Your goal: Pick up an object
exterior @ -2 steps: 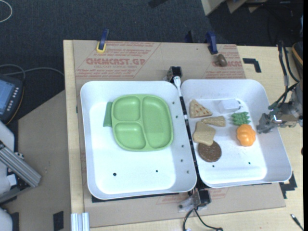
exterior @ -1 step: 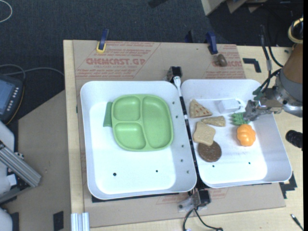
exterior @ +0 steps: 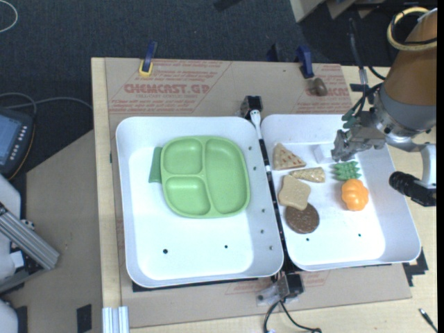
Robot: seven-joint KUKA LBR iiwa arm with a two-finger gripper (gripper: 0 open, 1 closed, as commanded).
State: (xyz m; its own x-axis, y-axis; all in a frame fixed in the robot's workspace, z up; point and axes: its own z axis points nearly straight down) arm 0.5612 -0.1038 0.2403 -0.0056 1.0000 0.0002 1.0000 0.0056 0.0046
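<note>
**Arm poised over the right bin**

Dark carpet surrounds your bench (exterior: 208,82). The gripper (exterior: 345,150) hangs low in the right shallow white bin (exterior: 388,245), just above the small green leafy toy (exterior: 345,170); you cannot tell its state. This looks like the approach step: next, descend squarely onto the toy, clear of the orange toy fruit (exterior: 354,194)
</note>
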